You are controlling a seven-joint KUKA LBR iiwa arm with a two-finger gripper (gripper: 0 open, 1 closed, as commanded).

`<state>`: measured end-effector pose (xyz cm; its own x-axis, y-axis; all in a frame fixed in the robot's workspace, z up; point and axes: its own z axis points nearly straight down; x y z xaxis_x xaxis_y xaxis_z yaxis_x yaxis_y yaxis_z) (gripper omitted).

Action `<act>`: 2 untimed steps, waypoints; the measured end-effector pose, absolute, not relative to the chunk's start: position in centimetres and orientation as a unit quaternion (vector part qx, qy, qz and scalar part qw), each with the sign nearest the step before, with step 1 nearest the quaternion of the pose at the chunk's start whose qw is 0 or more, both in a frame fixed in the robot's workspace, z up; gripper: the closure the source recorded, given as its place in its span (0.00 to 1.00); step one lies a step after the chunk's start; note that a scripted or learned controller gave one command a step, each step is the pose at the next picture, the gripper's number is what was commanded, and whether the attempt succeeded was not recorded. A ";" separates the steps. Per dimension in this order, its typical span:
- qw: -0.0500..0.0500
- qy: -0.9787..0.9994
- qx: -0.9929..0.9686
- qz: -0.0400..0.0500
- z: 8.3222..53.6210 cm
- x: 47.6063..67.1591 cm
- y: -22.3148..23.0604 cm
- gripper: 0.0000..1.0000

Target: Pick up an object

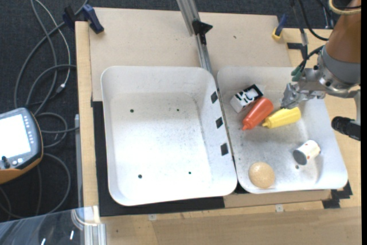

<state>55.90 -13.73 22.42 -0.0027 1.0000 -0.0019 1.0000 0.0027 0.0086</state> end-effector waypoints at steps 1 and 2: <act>0.003 0.708 0.706 0.002 26.8 55.9 -13.6 1.00; -0.002 0.709 0.705 0.000 26.1 56.2 -9.3 1.00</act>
